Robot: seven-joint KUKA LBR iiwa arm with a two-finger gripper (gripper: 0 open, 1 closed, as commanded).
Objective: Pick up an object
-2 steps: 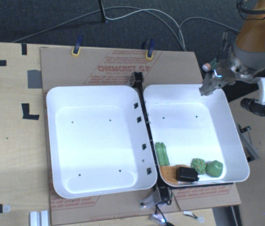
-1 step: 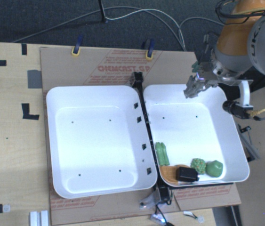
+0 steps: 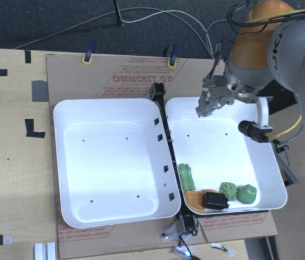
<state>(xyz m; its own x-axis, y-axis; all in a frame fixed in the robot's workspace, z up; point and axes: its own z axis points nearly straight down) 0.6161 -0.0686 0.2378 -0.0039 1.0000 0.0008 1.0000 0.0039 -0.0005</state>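
My gripper (image 3: 205, 109) hangs over the far left part of the right bin (image 3: 222, 145), well above its floor, and I see no object between its fingers. The objects lie in a cluster at the near edge of that bin. A long green piece (image 3: 186, 176) lies by the divider. Beside it rests an orange-brown wooden piece (image 3: 194, 200) with a black block (image 3: 215, 200) on top. To their right sit a bumpy green object (image 3: 228, 190) and a smooth green round object (image 3: 246, 194).
The left bin (image 3: 109, 161) lies beside the right one, joined by a black divider with clips (image 3: 164, 140). Both rest on a cardboard sheet (image 3: 136, 75) held by clamps at its far edge. Cables run across the dark floor behind.
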